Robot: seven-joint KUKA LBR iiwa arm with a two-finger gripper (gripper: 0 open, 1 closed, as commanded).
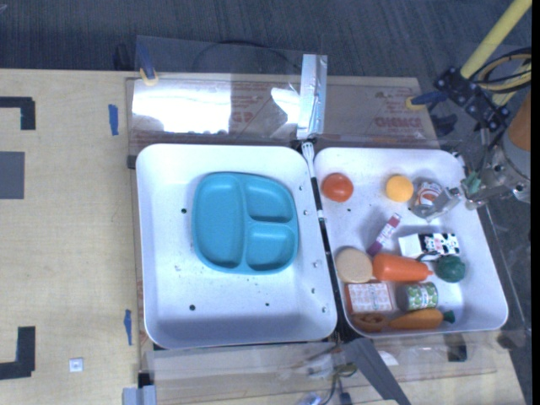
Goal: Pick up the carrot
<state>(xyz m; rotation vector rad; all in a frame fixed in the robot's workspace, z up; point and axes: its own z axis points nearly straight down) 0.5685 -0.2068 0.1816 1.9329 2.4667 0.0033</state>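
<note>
In the right bin (494, 289): the task's thing and a crowd of small items lie together.
Carrot (402, 267): lies on its side in the lower middle of the right bin, thick orange body pointing left, green top (450, 268) at its right end.
Neighbours of the carrot: a tan bread roll (354, 265) touches its left end; a white printed card (430, 244) lies just above it; a small green can (419, 296) and a pink-and-white packet (369, 297) lie just below it.
Possible confusion: a second, thinner orange piece (403, 320) lies along the bin's lower wall; it resembles a carrot too, but its kind is uncertain.
Other contents: an orange-red ball (337, 186) and a yellow ball (399, 188) near the upper wall, well apart from the carrot.
Left bin (160, 251): holds a blue divided plate (245, 223).
Arm (515, 150): sits at the right edge of the view, over the upper right corner of the right bin, well apart from the carrot.
Gripper (471, 188): small and partly hidden at that corner.
Jaws: cannot tell whether they stand open or closed; nothing shows between them.
Step in hand: judged as approach; the carrot is not yet grasped.
Next move calls for: travel down and left across the bin, jaws aligned across the carrot's narrow width, descent clear of the roll and the can.
Risk: the tight packing may deflect the jaws or drag a neighbour.
</note>
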